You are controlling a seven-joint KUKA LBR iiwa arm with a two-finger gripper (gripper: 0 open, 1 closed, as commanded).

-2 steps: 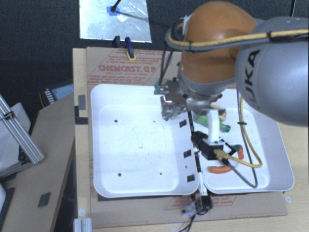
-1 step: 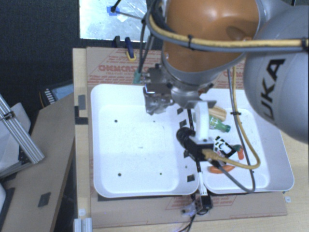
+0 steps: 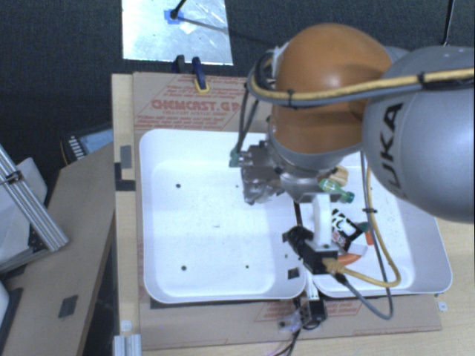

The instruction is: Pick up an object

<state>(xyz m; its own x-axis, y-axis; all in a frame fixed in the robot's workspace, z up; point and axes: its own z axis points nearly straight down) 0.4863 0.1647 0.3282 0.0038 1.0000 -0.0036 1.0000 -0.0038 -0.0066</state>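
Note:
My gripper [image 3: 257, 186] hangs below the orange wrist band over the divide between the two white bins, at the right edge of the left bin [image 3: 194, 228]. It appears as a grey metal block seen from above. In the right bin [image 3: 424, 261], several small objects lie partly hidden under the arm: a green piece [image 3: 340, 193] beside a tan piece [image 3: 339, 176], a black-and-white item [image 3: 343, 224], and an orange item [image 3: 352, 256]. Nothing can be seen held beneath the gripper.
The big grey arm with its yellow cable [image 3: 382, 265] covers most of the right bin. Brown cardboard [image 3: 185, 104] lies under both bins. A shiny foil sheet [image 3: 177, 19] sits at the back, and aluminium framing [image 3: 30, 206] stands at left.

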